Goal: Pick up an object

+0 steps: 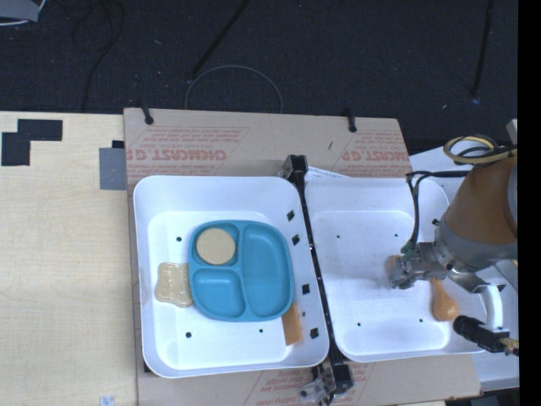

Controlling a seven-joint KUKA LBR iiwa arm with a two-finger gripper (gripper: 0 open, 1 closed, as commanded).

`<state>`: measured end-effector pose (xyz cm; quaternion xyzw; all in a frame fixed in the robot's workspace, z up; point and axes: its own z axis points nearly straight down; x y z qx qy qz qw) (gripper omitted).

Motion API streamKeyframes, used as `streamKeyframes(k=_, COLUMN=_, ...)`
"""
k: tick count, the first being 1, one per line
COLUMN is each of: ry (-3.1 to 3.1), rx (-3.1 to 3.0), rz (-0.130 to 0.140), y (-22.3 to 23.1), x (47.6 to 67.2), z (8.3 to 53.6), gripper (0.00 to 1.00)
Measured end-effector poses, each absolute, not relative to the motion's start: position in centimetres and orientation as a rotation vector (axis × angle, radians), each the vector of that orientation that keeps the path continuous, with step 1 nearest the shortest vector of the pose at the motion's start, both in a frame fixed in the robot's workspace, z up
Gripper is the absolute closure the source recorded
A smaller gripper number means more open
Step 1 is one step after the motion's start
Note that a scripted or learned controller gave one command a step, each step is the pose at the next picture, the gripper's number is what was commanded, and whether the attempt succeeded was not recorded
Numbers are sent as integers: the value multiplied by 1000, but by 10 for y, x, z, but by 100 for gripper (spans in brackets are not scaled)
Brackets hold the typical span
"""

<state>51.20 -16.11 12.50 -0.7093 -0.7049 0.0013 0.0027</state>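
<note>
Gripper (404, 274): hanging low over the right bin (363, 328); jaw state unclear.
Orange object (443, 301): lying just beside the gripper, not visibly between its jaws.

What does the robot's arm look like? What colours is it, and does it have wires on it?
The arm is big and round, with a wide orange band over a grey part. At its tip sits a small gripper made of dark grey metal. A black cable loops along the arm toward the gripper, and yellow cable is coiled above it.
</note>
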Motion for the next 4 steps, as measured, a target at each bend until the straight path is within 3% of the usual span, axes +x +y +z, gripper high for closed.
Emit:
streamKeyframes(k=1, ry=-2215, rx=-2229, rz=-1, y=-164, x=504, z=182, gripper=100)
streamKeyframes(k=3, ry=-2225, rx=-2223, rz=-2, y=-174, x=506, z=281, gripper=100)
streamKeyframes(k=4, ry=-2223, rx=-2214, rz=2, y=-121, x=526, z=265, gripper=100)
